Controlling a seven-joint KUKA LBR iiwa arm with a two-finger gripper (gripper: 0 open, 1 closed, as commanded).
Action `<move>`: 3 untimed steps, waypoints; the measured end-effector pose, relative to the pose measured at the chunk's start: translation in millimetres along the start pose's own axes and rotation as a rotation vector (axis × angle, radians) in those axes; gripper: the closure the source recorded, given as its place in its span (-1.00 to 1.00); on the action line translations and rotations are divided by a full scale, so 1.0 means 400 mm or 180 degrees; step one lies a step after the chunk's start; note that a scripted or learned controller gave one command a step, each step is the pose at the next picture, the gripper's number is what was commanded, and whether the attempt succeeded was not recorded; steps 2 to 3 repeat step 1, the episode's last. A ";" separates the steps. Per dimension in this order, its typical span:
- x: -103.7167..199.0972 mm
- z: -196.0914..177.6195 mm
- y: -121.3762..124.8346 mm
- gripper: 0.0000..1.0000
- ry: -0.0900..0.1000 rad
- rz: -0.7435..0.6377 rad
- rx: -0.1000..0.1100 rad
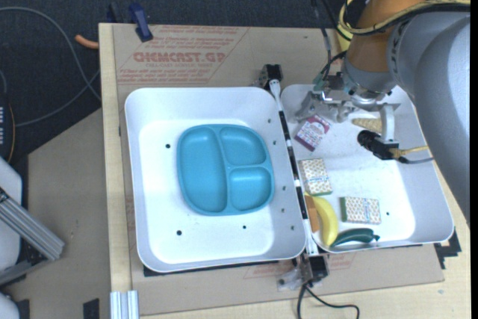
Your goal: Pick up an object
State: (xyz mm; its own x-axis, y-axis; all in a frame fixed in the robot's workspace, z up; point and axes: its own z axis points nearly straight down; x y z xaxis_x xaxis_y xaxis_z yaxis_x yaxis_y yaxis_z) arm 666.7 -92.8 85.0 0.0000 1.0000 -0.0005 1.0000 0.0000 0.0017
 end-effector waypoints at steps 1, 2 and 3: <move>-0.028 0.000 0.000 -1.00 -0.0002 0.0002 -0.0001; -0.028 0.000 0.000 -1.00 -0.0002 0.0002 -0.0001; -0.028 0.000 0.000 -1.00 -0.0002 0.0002 -0.0001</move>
